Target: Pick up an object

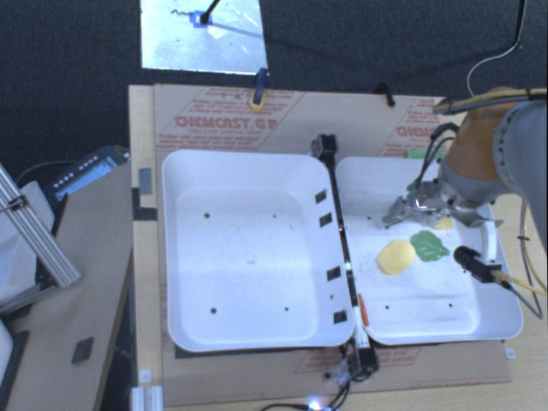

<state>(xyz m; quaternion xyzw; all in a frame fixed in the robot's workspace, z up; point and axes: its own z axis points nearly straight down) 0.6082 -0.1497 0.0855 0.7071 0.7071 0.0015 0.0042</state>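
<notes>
Gripper (402, 213) low over the right bin (428, 319), at about two o'clock from that bin's centre, reaching in from the right on the grey arm (522, 157) with its orange band (475, 144). Metal tips aimed toward nine o'clock, over bare white floor; spread of the tips too small and blurred to judge, so cannot tell whether parted or closed. Nothing seen between them.

At five o'clock from the gripper, near but apart: one yellow rounded object (396, 257), resting on the bin floor. Touching it at its three o'clock side: one green flat object (429, 246). At three o'clock from the gripper, partly tucked under the wrist: one small pale yellow piece (442, 223). Three loose things counted, all clustered in the right bin, probably the pile to pick from.

Across the divider at nine o'clock: left bin (248, 255), one of two. Likely still short of a grasp, the tips being off to the side of every object.
</notes>
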